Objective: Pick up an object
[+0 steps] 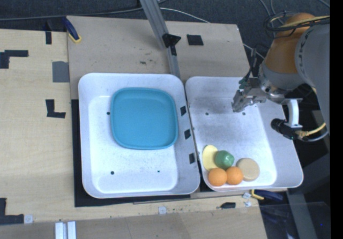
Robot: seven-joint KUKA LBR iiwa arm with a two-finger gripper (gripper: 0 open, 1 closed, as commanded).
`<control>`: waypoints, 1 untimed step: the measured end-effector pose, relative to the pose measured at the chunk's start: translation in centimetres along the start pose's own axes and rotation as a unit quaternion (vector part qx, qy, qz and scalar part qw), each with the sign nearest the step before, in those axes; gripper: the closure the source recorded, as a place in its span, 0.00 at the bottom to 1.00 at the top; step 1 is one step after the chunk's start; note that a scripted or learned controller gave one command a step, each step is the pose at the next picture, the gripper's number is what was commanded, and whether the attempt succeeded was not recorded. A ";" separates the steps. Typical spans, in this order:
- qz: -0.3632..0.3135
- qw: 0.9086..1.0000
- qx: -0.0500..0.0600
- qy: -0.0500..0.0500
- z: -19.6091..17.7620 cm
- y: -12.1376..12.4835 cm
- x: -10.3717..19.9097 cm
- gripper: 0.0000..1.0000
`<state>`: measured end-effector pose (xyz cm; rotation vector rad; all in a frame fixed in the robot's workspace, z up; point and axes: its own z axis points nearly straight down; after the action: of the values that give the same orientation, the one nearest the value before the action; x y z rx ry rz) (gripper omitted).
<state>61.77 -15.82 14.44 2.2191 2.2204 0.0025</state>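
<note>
Your targets, two oranges (pixel 225 177), a green ball (pixel 224 158), a yellow piece (pixel 209 154) and a tan disc (pixel 248 169), cluster at the right bin's (pixel 278 165) near edge. The gripper (pixel 239 103) hangs well apart above the far half, carrying nothing.

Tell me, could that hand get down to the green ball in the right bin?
Probably yes. The hand hovers over bare floor in the same bin; the green ball lies uncovered, though crowded by neighbouring fruit.

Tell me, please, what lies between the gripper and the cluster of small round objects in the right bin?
Bare speckled floor of the right white bin, in the camera view. Nothing sits between the gripper and the cluster: yellow, green, two orange and one beige.
</note>
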 end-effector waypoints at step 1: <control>0.000 1.000 0.000 0.000 -4.3 -0.2 -0.3 1.00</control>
<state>61.57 -16.07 18.70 2.2195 2.2197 0.0026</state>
